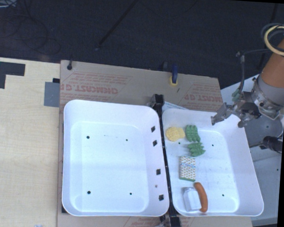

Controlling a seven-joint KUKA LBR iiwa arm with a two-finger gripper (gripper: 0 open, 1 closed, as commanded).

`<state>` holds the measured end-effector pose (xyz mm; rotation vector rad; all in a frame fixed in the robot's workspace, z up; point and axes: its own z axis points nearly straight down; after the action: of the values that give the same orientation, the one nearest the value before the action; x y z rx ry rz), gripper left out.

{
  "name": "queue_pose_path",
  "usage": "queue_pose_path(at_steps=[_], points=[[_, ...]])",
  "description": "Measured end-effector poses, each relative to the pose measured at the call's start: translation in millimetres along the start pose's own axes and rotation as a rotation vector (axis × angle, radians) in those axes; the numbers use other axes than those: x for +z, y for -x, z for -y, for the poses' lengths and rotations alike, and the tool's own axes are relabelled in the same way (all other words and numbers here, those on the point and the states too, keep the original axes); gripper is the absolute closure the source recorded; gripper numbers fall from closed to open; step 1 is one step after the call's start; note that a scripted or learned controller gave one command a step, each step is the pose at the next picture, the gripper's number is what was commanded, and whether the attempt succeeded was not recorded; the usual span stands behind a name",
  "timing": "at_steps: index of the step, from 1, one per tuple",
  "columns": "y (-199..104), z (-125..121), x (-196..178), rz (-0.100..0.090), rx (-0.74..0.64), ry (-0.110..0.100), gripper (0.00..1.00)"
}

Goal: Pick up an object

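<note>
Cardboard sheet (134, 85) under both bins — blue-and-yellow clamp (174, 75) at its back edge.

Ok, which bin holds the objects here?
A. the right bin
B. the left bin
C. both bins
A: the yellow disc, green pieces, patterned block and orange sausage all lie in the right bin.

left bin (77, 130): open floor | right bin (236, 162): items crowd left half, right half free
</note>
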<state>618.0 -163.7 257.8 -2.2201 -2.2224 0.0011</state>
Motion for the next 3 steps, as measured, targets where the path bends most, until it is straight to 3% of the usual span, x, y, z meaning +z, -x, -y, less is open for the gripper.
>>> queue_pose_path(at_steps=[1,2,3], points=[[5.0,133.2,-3.1,-0.003,0.006,-0.008,0.00],[6.1,129.6,-12.3,-0.002,0.006,-0.005,1.00],[52.3,142.2,-104.5,0.005,0.004,0.008,1.00]])
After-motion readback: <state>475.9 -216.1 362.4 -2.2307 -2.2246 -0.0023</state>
